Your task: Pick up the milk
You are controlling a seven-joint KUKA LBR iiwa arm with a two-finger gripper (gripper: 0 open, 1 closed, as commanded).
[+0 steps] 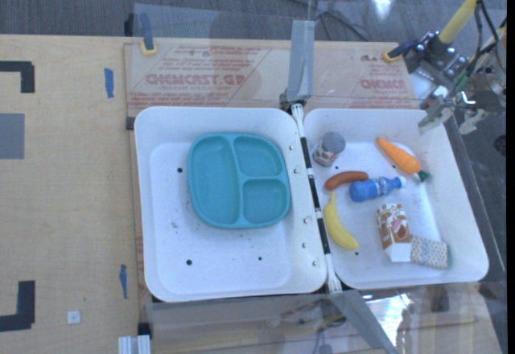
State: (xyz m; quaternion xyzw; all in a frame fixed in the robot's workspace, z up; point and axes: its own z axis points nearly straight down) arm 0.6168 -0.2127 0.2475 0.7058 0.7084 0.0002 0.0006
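Observation:
The milk (393, 232) is a small carton, brown-red on top with a white end, lying on its side in the right bin (463, 207) near the front right. My gripper (441, 107) hangs at the far right corner of that bin, above its rim and well back from the carton. Nothing shows in its grasp.
Also in the right bin are a small can (328, 148), a carrot (400, 158), a sausage (346, 179), a blue bottle (374, 187), a banana (338, 224) and a patterned sponge (429, 252) touching the milk. The left bin (161, 183) holds a teal divided plate (239, 180).

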